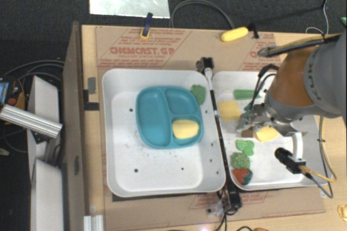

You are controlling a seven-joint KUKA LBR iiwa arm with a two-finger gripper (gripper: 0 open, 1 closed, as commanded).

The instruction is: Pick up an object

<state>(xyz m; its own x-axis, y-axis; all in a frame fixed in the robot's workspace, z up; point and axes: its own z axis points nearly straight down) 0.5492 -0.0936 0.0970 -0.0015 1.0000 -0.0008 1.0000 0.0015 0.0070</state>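
- The gripper (pixel 251 123) is low inside the right bin (pixel 268 171), near that bin's middle, with the grey and orange arm (pixel 303 83) coming in over the bin's far right part.
- I cannot tell from this view whether the gripper is spread or pressed together, nor whether anything is caught in it.
- A rounded yellow piece (pixel 267 134) lies just beside the gripper, on its near right side, close enough that they may be touching.
- A yellow block (pixel 229 110) lies near the gripper, to its left and slightly farther back, by the wall between the bins.
- A long green piece (pixel 244 94) lies behind the gripper, toward the bin's far edge.
- In front of the gripper sit two green leafy pieces (pixel 245 146) (pixel 238 160), and beyond them a red strawberry-like piece (pixel 242 175) in the near corner.
- Well to the gripper's left, in the left bin (pixel 116 116), is a blue divided plate (pixel 157 116); a yellow lump (pixel 185 128) rests in its near right compartment, and a green piece (pixel 198 94) lies at its far right edge.
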